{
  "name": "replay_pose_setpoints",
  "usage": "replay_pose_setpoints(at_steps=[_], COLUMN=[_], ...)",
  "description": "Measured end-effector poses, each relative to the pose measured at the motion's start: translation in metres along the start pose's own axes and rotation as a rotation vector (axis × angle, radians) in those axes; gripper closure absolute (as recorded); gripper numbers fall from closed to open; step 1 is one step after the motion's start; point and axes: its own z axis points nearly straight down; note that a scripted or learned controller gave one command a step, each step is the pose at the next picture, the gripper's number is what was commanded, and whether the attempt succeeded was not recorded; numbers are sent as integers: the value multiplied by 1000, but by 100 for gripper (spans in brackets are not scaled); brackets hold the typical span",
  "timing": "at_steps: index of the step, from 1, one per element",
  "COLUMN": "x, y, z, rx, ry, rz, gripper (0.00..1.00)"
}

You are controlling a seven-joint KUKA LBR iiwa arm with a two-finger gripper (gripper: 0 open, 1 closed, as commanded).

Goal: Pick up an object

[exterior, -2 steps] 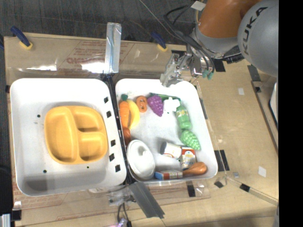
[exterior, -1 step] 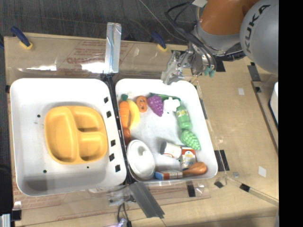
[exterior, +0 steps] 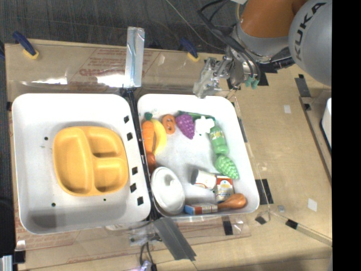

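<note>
My gripper [exterior: 206, 83] hangs above the far rim of the right bin [exterior: 243, 151], its fingers open with nothing between them. Below it in that bin lie purple grapes [exterior: 185, 124], a white and green toy [exterior: 205, 126], an orange carrot [exterior: 148, 136], a small orange fruit [exterior: 168, 121], a green corn-like piece [exterior: 219, 141] and green grapes [exterior: 227, 166]. A white bowl [exterior: 167, 189] sits at the near left corner. Beside it are a small box [exterior: 224, 187], a white cup [exterior: 204, 179] and a brown sausage [exterior: 233, 201].
The left bin [exterior: 28, 151] holds a yellow divided tray [exterior: 91, 158]. A silver taped post [exterior: 135, 58] stands behind the gap between the bins. Cables [exterior: 214, 7] run along the arm at the back right. Bare bench [exterior: 287, 151] lies to the right.
</note>
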Motion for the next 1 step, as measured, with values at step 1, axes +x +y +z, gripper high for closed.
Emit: replay_pose_setpoints(at_steps=[1], x=[-1], y=[1], z=[-11], rx=[1], ry=[-4], rz=[-5], gripper=[100])
